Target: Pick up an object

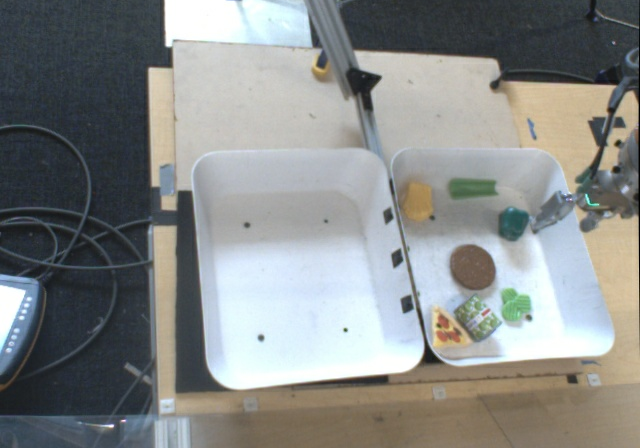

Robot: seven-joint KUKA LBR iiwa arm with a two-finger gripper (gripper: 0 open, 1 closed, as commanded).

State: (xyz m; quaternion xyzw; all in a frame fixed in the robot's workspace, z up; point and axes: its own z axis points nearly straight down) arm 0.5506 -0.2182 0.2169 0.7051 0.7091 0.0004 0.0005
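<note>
The right bin holds several small items: a yellow block, a green cylinder, a teal lump, a brown disc, a green leafy piece, a pizza slice and a small printed box. My gripper reaches in from the right edge, over the bin's right rim, just right of the teal lump. Its fingers stand apart and open, with nothing between them.
The left bin sits beside the right one, sharing a middle rim. A grey metal pole slants from the top down to that rim. Cables and a tablet lie on the floor at the left.
</note>
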